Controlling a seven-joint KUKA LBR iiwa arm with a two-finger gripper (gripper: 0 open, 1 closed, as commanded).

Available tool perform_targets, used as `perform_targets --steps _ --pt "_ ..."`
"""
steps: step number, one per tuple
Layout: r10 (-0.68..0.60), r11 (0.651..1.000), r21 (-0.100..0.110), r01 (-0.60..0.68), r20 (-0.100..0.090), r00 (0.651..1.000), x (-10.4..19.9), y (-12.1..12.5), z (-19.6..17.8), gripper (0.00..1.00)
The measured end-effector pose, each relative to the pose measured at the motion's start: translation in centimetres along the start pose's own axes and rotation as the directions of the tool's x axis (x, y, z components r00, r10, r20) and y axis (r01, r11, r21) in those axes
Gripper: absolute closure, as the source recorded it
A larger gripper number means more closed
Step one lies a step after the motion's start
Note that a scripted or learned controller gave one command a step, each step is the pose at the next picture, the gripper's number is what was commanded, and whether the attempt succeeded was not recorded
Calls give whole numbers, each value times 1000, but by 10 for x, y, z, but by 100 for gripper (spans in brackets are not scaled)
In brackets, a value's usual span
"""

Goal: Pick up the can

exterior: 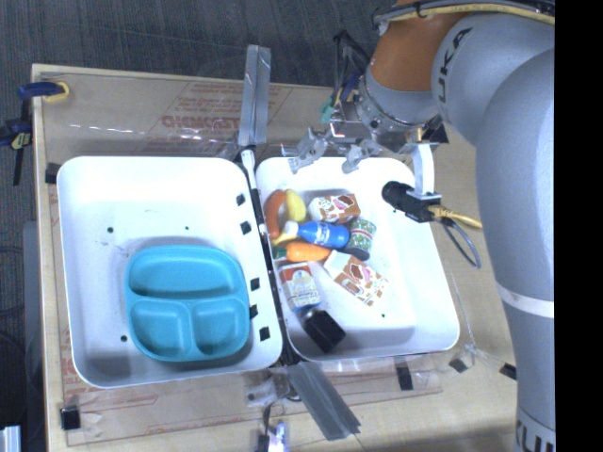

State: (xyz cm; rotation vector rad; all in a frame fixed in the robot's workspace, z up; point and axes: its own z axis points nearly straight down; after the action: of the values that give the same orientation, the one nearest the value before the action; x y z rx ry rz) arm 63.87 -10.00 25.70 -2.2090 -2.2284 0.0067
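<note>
Above the right bin's (429,281) far rim hangs the gripper (330,154), fingers spread and holding nothing, while the can (362,236) lies below among the clutter.

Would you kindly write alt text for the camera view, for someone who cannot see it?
A grey robot arm's claw hangs open above the far rim of the right white bin, which holds a jumble of small groceries. The left white bin holds a blue sectioned plastic tray.
</note>
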Motion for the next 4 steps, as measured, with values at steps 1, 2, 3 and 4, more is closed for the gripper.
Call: perform_targets --steps 1,2,3,4 --pt "-12 1000 -1 12 1 1000 -43 -56 25 0" --pt "-189 982 -2 189 0 982 -102 -64 83 0" --pt "-311 950 -4 311 1 950 -108 19 156 0" --pt "-316 949 -4 316 2 949 -107 20 145 100"
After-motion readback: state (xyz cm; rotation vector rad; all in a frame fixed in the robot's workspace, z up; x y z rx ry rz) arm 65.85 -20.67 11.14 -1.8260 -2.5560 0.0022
